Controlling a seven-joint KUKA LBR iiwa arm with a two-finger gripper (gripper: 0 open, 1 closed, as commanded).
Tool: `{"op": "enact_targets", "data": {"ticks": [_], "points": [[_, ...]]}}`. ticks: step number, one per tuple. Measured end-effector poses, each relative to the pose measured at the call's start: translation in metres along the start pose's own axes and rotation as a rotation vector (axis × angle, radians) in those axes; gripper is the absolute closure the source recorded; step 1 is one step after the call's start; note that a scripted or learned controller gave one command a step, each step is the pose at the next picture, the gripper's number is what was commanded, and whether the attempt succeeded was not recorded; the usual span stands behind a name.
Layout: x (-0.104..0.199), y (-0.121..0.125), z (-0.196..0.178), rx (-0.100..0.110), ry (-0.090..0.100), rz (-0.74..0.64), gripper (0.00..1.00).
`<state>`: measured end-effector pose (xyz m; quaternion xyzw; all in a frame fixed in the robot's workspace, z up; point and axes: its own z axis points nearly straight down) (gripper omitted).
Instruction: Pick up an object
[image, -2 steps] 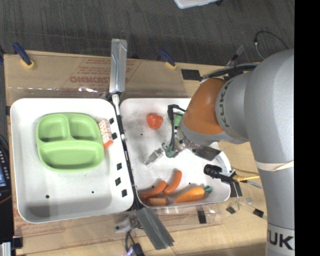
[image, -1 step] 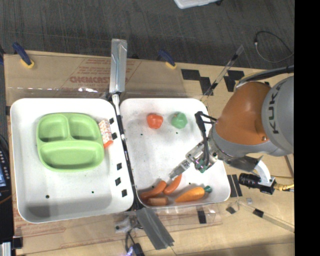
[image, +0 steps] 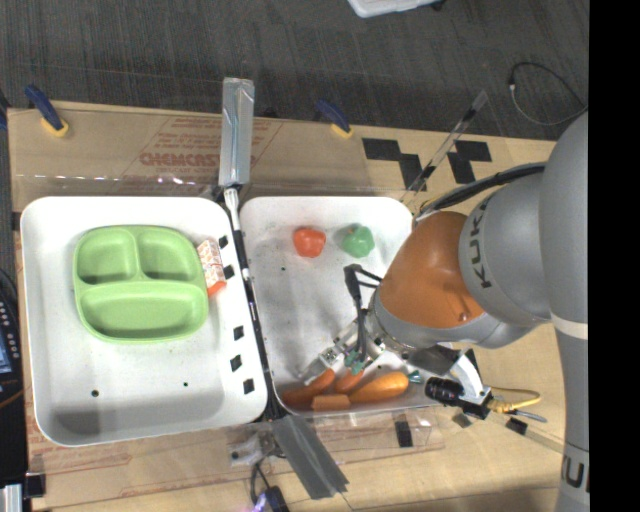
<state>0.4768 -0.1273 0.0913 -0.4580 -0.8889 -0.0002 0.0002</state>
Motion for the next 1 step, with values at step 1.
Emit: {"op": "enact_targets", "data": {"ticks": [1], "points": [[-0.0311, 0.0820, -0.0007, 0.000, 0.000, -0.121, 0.00]]}}
